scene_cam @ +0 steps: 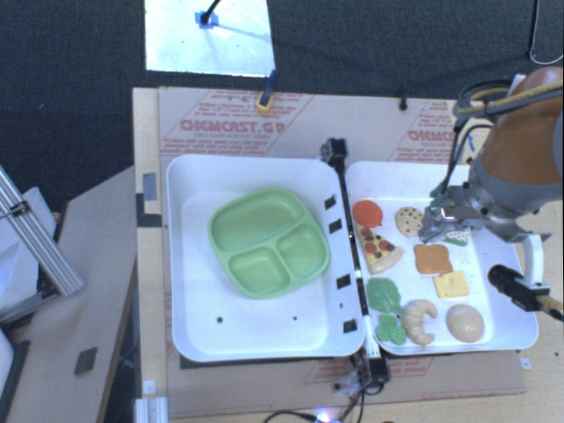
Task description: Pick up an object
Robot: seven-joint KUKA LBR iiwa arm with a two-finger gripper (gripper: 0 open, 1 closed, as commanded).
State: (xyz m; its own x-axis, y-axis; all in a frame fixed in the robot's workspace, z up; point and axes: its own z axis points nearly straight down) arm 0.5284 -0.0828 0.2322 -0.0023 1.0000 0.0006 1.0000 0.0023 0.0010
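My gripper (438, 225) hangs low over the back of the right bin (511, 337), just right of a speckled cookie (407, 221) and above a brown toast slice (433, 259). A small green-and-white piece (457, 237) lies right beside the gripper. Around them lie a red tomato slice (367, 212), a pizza slice (380, 250), a yellow cheese square (451, 284), green leafy pieces (384, 295), a croissant (420, 318) and a pale bun (464, 322).
The left bin (189, 324) holds a green divided plate (269, 242). A black divider with clips (345, 245) runs between the bins. The arm's orange band (529, 139) looms over the right bin's back right corner. A black part (515, 287) juts over its right rim.
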